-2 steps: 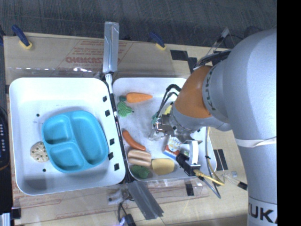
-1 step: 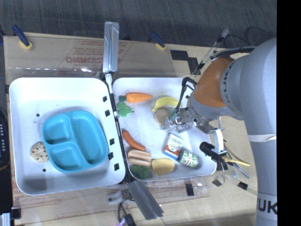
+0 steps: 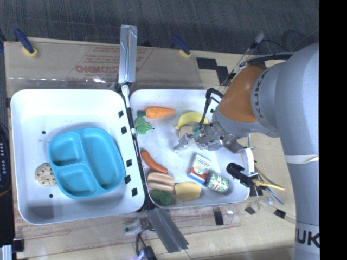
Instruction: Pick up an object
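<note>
My gripper [image 3: 186, 141] is low in the right bin [image 3: 162, 98], reaching in from the right, just below a yellow banana [image 3: 188, 119]. It sits over bare bin floor near the middle. Around it lie an orange carrot [image 3: 160, 112], a green leafy piece [image 3: 143, 125], a second, darker carrot [image 3: 150, 160], a hot dog [image 3: 160, 181], a yellow potato-like piece [image 3: 187, 190], a small printed box [image 3: 200, 167] and a green-labelled can [image 3: 218, 183]. I see nothing held in the gripper.
The left bin [image 3: 32, 102] holds a blue divided plate [image 3: 84, 161] and a cookie [image 3: 45, 174] beside it. A dark green item [image 3: 163, 198] lies at the right bin's front edge. The arm's grey body [image 3: 282, 102] covers the right bin's right side.
</note>
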Motion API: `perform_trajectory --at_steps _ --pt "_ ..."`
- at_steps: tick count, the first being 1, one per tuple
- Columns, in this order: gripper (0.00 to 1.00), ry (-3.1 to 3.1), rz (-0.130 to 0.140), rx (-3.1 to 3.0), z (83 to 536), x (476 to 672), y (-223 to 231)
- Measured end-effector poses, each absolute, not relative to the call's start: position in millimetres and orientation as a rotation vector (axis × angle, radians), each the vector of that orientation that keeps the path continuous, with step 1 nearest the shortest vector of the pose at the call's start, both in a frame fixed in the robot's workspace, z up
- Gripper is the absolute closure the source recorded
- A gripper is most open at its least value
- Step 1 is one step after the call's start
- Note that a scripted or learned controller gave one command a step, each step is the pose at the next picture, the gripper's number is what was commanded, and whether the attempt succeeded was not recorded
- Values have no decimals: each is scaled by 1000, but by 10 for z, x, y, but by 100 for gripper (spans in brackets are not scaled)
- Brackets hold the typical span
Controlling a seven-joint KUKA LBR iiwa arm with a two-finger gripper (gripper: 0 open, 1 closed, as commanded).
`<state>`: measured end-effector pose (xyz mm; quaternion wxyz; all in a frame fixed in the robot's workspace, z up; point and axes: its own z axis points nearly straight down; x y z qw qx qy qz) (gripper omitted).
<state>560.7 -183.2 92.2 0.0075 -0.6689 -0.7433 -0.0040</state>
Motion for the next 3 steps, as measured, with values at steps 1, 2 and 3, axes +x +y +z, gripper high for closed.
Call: perform_trajectory --at_steps 1,2,3 --pt "0 -2412 1 -2006 915 5635 -1577" --pt "0 -2457 -1 -1958 925 6208 -1643" --pt "100 -2462 -1 -1952 1031 6215 -1638"
